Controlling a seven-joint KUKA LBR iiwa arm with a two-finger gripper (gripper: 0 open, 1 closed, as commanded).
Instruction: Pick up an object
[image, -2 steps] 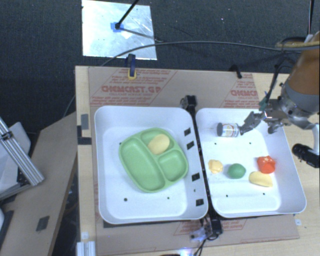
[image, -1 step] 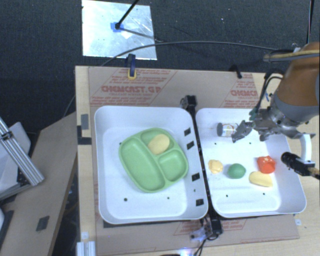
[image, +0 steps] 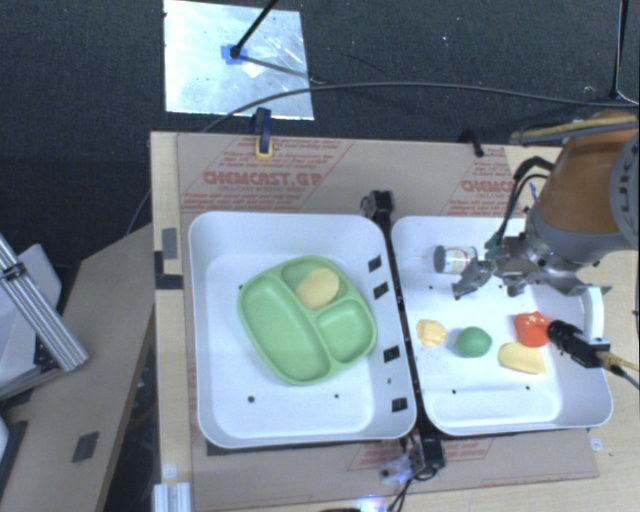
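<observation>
Green ball (image: 473, 342) — below end effector (image: 490, 275)

Left bin (image: 230, 400): green divided plate (image: 300, 330) bearing yellow item (image: 319, 288) | Right bin (image: 500, 405): gripper (image: 492, 275) above; green ball (image: 473, 342), orange piece (image: 532, 328)

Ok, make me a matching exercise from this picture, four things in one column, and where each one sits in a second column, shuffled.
Things:
1. green ball
2. divided plate
3. red piece
4. small jar

Places:
A. left bin
B. right bin, far end, lying on its side
C. right bin, between two yellow pieces
D. right bin, just above the yellow piece nearest the right wall

Pairs: 1-C, 2-A, 3-D, 4-B
</observation>
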